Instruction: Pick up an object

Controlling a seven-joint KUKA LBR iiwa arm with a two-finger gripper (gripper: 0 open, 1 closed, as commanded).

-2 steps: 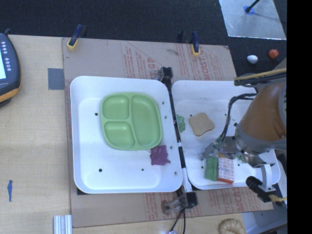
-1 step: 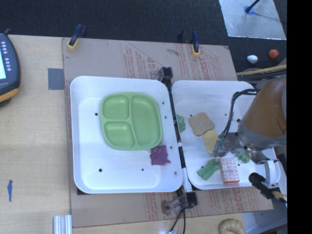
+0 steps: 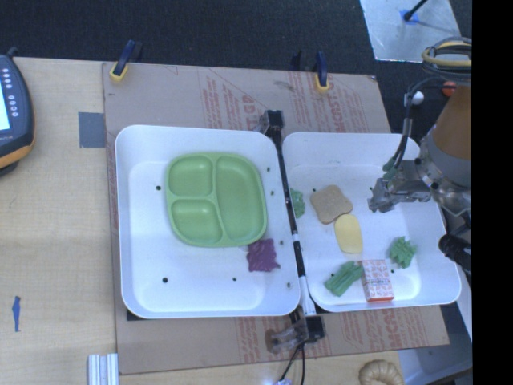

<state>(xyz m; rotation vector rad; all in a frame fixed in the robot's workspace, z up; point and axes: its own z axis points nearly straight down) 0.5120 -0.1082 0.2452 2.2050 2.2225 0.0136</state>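
While my pincer [image 3: 385, 197] hangs over the right bin [image 3: 365, 147], I cannot tell how far it is open; nothing shows in it. Nearest lie the toast [image 3: 330, 204] and yellow piece [image 3: 348, 233], mid-bin. Both look light, flat and probably slick, so I judge an edge-to-edge pinch best. Much of the arm [image 3: 454, 135] is cut off at the right.
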